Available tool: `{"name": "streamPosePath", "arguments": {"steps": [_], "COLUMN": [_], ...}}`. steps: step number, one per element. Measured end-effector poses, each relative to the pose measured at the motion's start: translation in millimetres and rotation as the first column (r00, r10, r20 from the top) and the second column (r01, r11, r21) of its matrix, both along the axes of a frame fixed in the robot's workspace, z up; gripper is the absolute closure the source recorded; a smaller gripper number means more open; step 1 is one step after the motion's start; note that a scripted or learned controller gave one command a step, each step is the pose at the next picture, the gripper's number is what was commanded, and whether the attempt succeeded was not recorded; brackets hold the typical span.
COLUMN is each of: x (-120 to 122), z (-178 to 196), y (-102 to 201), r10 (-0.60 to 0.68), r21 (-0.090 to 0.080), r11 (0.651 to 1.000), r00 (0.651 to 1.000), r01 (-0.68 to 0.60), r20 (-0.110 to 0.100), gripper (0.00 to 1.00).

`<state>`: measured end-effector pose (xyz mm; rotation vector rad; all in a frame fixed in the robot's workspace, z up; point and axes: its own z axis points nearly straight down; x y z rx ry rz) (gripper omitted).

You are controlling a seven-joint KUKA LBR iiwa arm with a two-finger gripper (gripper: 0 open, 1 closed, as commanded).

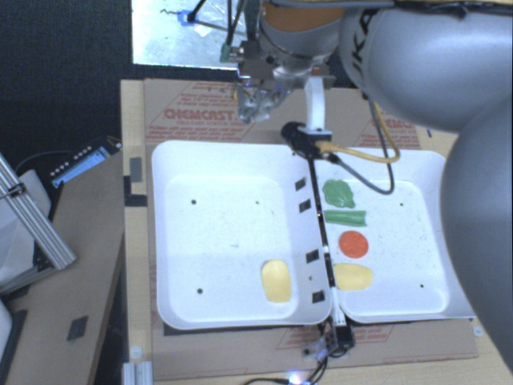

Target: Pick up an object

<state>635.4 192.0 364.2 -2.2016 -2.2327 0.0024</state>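
While the grey arm (433, 62) fills the right and top of the view, its orange band sits high near the top edge and its wrist points down toward the far side of the bench (88, 239). On the bench lies a cardboard sheet (192, 111) with red print, and the 2 white bins rest on it side by side, their inner rims touching along a line of small black clips (313, 231).

At the near right corner of the left bin (216, 215), close to the shared rim, lies 1 thing, a pale yellow lump (276, 281). The right bin (409, 239) holds 4 things in a column close beside the shared rim. From far to near they are a green blob (338, 192), a green bar (346, 217) just beside it, a red disc (354, 245), and a yellow oval (353, 277) almost touching the disc.

The claw (256, 107) hangs over the bare cardboard just beyond the far rim of the left bin, well apart from every thing in either bin. It is blurred and small, so I cannot tell whether it stands apart or together.
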Motion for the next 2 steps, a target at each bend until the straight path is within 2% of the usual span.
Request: {"name": "streamPosePath", "arguments": {"steps": [1,2], "x": [-3.6,-61.1], "z": [99.0,73.6], "y": [46.0,42.5], "r10": [-0.004,-0.007], "r21": [0.003,-0.002], "r11": [1.000,1.000], "r00": [1.000,1.000], "r01": [0.004,0.007], "r20": [0.017,0.002], "gripper": [1.00,1.00]}}
